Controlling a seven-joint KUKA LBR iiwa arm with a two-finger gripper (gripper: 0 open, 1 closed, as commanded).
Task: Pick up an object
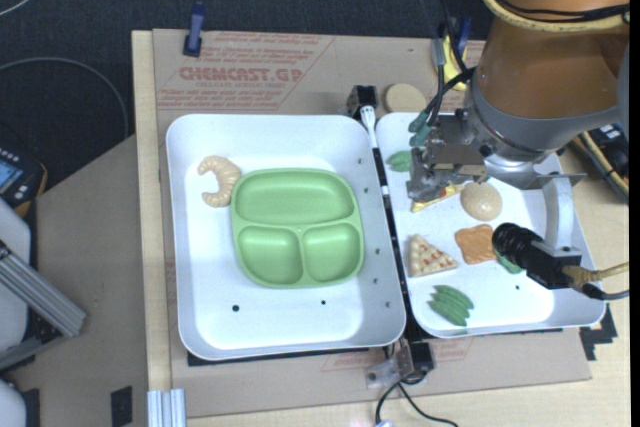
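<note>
While arm (545,45) leans over right bin (520,305), gripper (432,183) points down.

Arm enters from the right, orange band uppermost, wrist pitched down. Gripper (432,183) lowered near the right bin's floor.

A curved tan croissant (219,179) is lying in the left bin, upper left of a green divided plate (297,225) that is sitting flat at centre frame. In the right bin, a pizza slice (429,257), a toast-brown piece (475,243), a pale round object (481,201) and a green pea pod (449,303) are lying apart toward the lower right.
</note>
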